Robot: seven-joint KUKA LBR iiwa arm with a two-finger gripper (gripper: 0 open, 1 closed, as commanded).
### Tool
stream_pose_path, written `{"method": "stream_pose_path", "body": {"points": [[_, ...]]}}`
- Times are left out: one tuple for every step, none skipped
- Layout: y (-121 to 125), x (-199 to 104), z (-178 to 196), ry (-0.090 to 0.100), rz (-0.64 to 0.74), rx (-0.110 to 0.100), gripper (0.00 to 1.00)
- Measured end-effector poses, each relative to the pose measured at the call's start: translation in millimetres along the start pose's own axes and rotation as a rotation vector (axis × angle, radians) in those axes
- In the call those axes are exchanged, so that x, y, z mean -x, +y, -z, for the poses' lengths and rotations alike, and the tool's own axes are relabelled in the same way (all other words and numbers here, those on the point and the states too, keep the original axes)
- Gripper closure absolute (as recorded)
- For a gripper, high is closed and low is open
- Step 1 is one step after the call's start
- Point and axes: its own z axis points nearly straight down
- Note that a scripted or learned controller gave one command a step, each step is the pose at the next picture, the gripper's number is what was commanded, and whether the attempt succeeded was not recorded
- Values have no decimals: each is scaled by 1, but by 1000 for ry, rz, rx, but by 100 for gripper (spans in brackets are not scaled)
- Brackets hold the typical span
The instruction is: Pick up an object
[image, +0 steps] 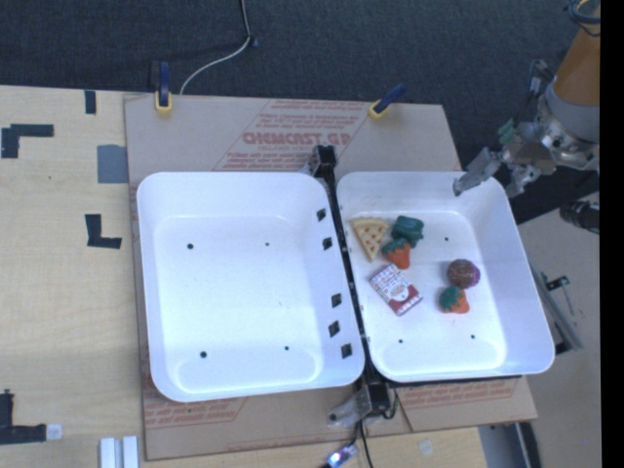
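Claw [480,175] hovers over right bin's [522,261] far right corner; grip state: cannot tell. Nearest targets below-left of claw: brown ball [463,272], strawberry toy [452,300] touching it. Better pick: red-white packet [395,290], lying apart. Descend centred, straddle narrow side, avoid bin wall.

arm [570,86]: upper right, orange band up | gripper [475,176]: angled down-left

Setting was a robotics lab: wooden worktop [58,291] marked with black tape, a cardboard sheet [292,135] clamped under two white bins [156,198], cable [219,61] trailing over dark carpet.
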Motion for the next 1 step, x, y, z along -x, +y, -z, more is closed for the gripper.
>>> {"method": "stream_pose_path", "body": {"points": [[30, -43, -165, 0, 3, -4, 0]]}}
